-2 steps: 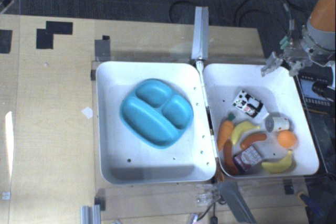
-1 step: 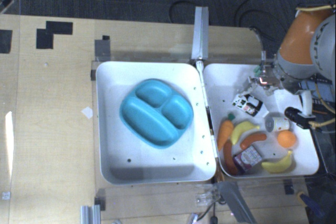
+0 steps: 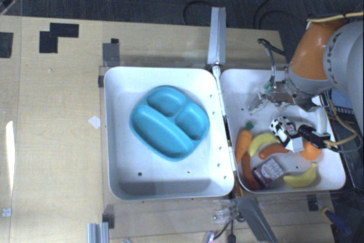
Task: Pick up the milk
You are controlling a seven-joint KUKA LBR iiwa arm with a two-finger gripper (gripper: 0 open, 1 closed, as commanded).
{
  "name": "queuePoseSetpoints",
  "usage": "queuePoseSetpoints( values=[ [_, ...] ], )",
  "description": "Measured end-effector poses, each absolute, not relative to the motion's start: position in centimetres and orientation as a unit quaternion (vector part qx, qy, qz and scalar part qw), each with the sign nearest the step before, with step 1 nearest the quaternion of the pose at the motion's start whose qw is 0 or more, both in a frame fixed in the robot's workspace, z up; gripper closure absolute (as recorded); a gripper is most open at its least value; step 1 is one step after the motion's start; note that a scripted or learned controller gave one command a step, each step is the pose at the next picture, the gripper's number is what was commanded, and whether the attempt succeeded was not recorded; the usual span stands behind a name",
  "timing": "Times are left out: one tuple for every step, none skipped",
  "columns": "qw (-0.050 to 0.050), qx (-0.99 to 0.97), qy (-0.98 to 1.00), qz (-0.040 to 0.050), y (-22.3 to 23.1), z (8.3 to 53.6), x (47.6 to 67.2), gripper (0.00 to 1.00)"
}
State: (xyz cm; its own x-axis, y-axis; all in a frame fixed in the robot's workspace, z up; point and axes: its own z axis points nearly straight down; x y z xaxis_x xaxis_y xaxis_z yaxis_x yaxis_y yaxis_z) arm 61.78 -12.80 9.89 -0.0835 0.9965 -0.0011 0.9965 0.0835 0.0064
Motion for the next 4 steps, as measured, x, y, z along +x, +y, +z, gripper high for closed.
queuePoseSetpoints(
  values=[
    [0.002, 0.656, 0.754, 0.0012, -13.4, 10.6, 57.2, 0.0],
    [0.004, 0.655, 0.755, 0.0027, -13.3, 11.7, 57.5, 1.0],
    [0.004, 0.655, 0.755, 0.0026, -13.3, 11.7, 57.5, 0.0],
    [0.006, 0.668, 0.744, 0.0042, -11.0, 8.9, 49.6, 0.0]
  ],
)
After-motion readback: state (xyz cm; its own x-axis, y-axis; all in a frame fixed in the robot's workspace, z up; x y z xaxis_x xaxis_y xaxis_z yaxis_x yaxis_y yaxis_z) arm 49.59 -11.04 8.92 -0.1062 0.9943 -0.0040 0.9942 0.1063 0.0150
